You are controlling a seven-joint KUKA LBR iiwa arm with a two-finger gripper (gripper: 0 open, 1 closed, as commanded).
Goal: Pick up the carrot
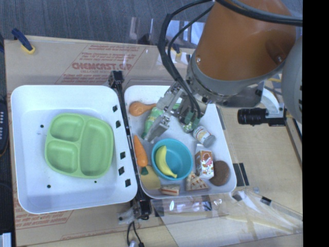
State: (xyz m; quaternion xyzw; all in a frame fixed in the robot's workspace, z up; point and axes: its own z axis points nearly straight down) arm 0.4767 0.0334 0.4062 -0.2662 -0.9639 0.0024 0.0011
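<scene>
The approach is in hand: the gripper (pixel 163 118) hangs with jaws open and empty above the right bin (pixel 226 161), near the carrot (pixel 140 151) lying along its left wall, so it must shift left and descend.

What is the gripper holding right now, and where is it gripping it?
Nothing. The gripper hangs open over the right bin, and the carrot lies beside it by the bin's left wall.
</scene>
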